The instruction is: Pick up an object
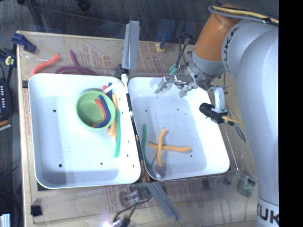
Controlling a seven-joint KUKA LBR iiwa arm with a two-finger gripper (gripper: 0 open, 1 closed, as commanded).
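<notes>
The arm (pixel 255 103) ran off the picture's right and bottom edges, so its base could not be seen. The tool (pixel 173 85) hung above the right bin's (pixel 213 150) far edge, its fingers too small and blurred to tell how they stood. In the left bin (pixel 47 141), the green bowl (pixel 94 109) hid part of the coloured sticks (pixel 113 122) beside it. Dark gear (pixel 4 103) at the worktop's (pixel 94 46) left edge was cut off.

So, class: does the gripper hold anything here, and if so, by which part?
Nothing is held. The gripper hangs open over the right bin's far edge, with nothing between its fingers; the orange sticks lie on the bin floor.
</notes>
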